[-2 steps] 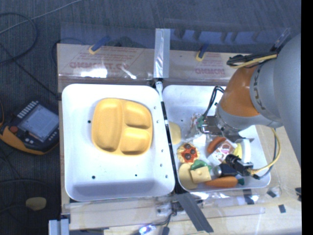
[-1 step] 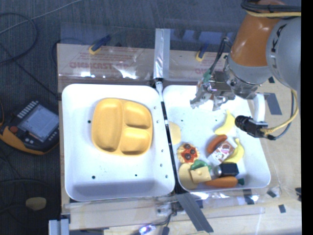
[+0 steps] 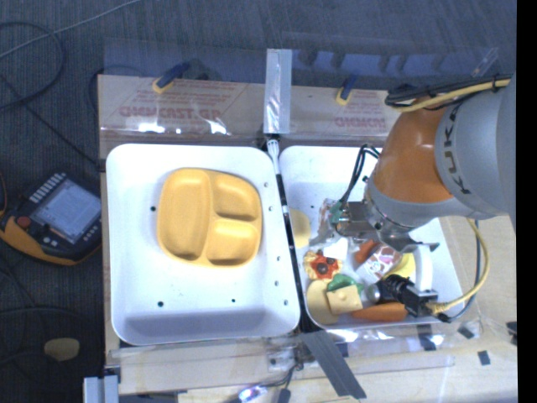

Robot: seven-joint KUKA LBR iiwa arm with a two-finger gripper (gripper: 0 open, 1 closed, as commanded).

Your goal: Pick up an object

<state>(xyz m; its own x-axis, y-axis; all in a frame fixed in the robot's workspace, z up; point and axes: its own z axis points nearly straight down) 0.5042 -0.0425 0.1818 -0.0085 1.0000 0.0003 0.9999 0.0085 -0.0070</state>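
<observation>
A yellow divided tray is seen lying in the left bin. In the right bin, small food-like objects are heaped near the front wall, an orange carrot-like piece among them. The gripper is poised over the heap; its grip cannot be told. One exposed piece should be targeted squarely, neighbours avoided.

**Tally on the bench**

Two white bins: the left bin bears one yellow divided tray; the right bin holds a jumble of small toy foods (too overlapped to count), one orange carrot among them.
</observation>
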